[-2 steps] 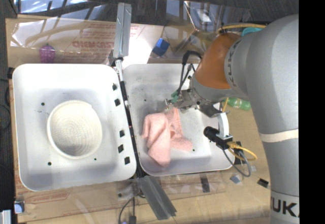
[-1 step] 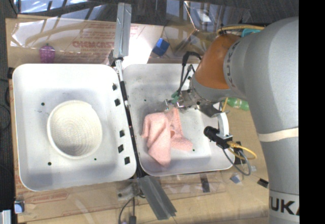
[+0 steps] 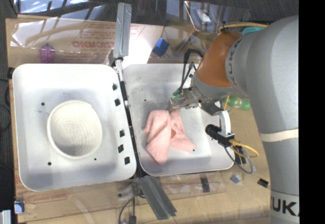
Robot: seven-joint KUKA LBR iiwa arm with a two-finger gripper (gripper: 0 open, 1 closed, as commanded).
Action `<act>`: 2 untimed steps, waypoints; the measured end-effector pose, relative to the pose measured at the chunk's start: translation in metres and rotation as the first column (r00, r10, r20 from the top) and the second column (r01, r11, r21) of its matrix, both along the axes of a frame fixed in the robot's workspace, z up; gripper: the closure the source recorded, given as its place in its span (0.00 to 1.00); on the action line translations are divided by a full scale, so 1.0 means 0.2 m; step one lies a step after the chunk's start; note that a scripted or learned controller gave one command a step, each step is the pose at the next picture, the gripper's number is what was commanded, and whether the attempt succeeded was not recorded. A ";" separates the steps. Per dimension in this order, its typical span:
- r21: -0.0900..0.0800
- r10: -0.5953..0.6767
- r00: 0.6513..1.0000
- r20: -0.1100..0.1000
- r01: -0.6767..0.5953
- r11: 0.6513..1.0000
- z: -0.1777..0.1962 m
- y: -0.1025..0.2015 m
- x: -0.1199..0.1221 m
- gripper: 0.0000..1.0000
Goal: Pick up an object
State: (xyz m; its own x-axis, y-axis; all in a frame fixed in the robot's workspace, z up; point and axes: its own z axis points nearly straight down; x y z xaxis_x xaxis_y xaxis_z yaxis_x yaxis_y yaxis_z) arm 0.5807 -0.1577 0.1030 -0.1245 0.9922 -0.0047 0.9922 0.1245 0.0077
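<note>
A crumpled pink cloth lies in the right bin, toward its front. My gripper is low in that bin, right at the cloth's upper right edge, under the orange-banded wrist. The arm's body hides the fingers, so their state and any contact with the cloth stay unclear. A round white woven bowl rests in the left bin.
A green object peeks out beside the arm at the right bin's right side. A purple item and a blue block lie behind the bins. Cables hang by the right bin's front right corner.
</note>
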 end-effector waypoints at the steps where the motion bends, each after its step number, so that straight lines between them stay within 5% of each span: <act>1: 0.000 0.000 1.000 0.000 0.000 1.000 0.00 0.00 0.00 0.00; 2: 0.004 0.085 0.996 -0.006 -0.085 0.996 -0.05 0.02 -0.06 0.00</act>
